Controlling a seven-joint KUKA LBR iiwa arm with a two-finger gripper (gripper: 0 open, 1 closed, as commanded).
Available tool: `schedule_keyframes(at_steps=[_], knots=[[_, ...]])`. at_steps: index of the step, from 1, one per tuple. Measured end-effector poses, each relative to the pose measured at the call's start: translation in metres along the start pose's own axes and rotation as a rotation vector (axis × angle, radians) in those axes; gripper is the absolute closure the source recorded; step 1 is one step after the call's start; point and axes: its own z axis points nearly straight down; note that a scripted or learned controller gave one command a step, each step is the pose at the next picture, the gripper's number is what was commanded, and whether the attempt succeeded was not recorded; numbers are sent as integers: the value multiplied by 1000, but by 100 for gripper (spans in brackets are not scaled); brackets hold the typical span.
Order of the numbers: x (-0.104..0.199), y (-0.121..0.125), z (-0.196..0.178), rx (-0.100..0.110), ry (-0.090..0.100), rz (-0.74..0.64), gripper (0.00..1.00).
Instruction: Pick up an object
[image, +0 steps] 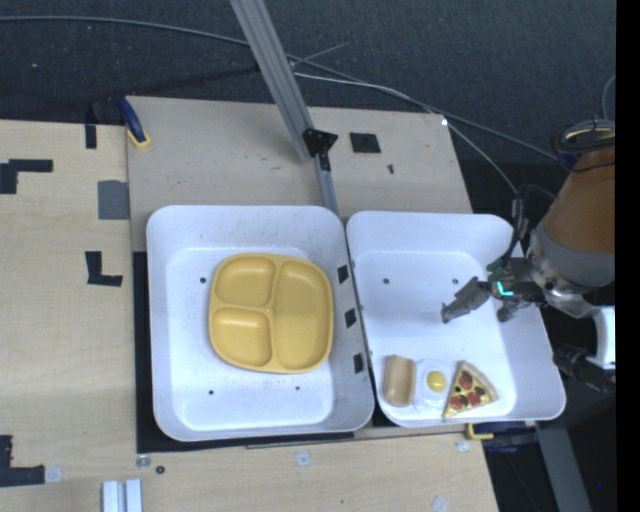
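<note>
My gripper (479, 312) hangs over the middle right of the right bin (420, 235), open, with nothing between its fingers. Along that bin's front edge lie three toy foods: a tan bread roll (398, 380), a fried egg (435, 381) and a pizza slice (470, 388). The pizza slice sits just in front of the gripper, apart from it. A yellow divided plate (270, 312) rests in the middle of the left bin (170, 300).
The grey arm with its orange band (585, 215) reaches in over the right bin's right rim. A metal pole (285, 85) slants down to the gap between the bins at the back. Cables run across the bench behind the bins.
</note>
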Motion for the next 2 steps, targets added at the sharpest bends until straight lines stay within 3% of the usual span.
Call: schedule_keyframes(at_steps=[1,2], knots=[[0,0,0,0,0,0,0],[-3,-4,44,3,0,1,0]])
